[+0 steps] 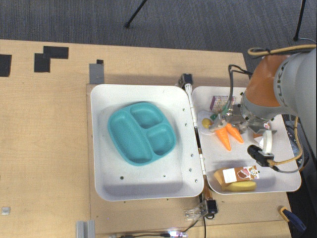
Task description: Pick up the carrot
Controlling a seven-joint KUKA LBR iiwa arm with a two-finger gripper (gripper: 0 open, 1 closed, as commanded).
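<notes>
Carrot [224, 137] pieces are lying in the right bin [285, 185], toward its middle-left: I am seeing two orange tapered shapes side by side, their thick ends pointing up toward the arm's wrist and their tips pointing down and slightly right. Whether they are two carrots or one split piece, I cannot tell.

I am watching the claw [232, 119] sitting just above the thick ends of the carrot, low over the bin, with the grey arm and its orange band [261, 86] reaching in from the right. From my camera I cannot tell how the claw is set, and nothing orange is showing inside it, so I am not calling this a grasp.

Just left of the carrot a small yellow item [206, 124] is resting near the bin's left wall, with something green beside it. A purple and white packet [218, 102] is lying at the bin's far side. Near the front edge a yellow banana-like piece [241, 186] is sitting beneath a small red and white box [241, 174].

The left bin [106, 182] is holding a teal divided plate [142, 132], tilted a little on the white floor. Both bins are resting on the pale wooden table [44, 148].
</notes>
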